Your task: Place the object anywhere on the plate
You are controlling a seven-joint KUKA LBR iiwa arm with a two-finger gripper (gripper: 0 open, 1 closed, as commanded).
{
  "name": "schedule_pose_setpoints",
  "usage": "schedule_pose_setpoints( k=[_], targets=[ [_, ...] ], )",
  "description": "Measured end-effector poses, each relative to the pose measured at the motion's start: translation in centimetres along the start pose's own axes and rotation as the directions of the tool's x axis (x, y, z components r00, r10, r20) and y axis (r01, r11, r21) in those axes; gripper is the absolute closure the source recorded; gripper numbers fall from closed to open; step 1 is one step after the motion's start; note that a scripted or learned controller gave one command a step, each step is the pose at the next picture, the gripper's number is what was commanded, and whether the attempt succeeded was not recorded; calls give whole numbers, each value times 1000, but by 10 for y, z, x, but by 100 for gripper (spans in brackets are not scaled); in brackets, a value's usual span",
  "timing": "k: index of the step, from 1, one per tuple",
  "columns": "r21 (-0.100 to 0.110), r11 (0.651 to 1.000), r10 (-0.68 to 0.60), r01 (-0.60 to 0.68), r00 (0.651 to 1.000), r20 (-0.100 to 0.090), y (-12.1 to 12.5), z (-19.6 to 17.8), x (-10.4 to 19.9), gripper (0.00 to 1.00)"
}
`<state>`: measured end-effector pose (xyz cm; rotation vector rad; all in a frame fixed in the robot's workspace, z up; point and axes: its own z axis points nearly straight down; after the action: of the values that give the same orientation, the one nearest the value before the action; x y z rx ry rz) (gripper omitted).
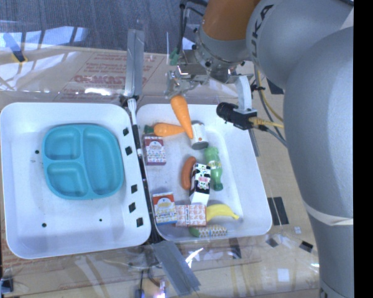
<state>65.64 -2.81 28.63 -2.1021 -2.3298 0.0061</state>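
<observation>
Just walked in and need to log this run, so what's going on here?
The grey arm reaches in from the right, its tool at the far rim of the right bin. A carrot hangs tilted just below it, apparently held by its top end. The right bin also holds another carrot, small cartons, a sausage, a green bottle and a banana. The blue divided plate sits in the left bin, with nothing on it yet.

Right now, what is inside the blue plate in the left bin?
The blue divided plate shows bare compartments with nothing resting in them. The toy carrot hangs below the end effector over the right bin, its top end hidden by the end effector.
</observation>
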Motion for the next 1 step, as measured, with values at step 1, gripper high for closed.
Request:
schedule_pose_setpoints(
  k=[1],
  targets=[
    [0, 999, -39, 39, 999, 1, -6, 71, 72, 100]
  ],
)
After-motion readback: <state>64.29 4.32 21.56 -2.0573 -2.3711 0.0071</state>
